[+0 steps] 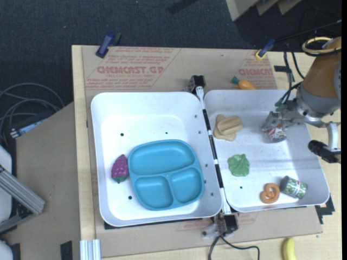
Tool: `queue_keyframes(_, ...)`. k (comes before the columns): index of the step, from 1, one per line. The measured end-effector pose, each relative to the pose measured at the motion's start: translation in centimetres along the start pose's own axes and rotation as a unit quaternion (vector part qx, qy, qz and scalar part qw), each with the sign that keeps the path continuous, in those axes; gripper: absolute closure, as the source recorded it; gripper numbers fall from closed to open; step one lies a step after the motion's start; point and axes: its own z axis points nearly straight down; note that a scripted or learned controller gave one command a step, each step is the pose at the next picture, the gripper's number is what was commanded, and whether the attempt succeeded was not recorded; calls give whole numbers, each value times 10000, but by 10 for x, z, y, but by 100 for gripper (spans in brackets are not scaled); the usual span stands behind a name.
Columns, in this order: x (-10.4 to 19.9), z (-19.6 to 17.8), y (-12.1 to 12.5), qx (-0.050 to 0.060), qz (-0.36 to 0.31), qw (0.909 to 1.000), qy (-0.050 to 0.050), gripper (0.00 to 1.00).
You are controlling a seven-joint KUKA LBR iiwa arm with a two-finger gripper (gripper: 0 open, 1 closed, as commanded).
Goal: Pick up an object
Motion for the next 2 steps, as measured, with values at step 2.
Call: queue_keyframes(2,137,-113,-70,-8,-9,10000,6,100)
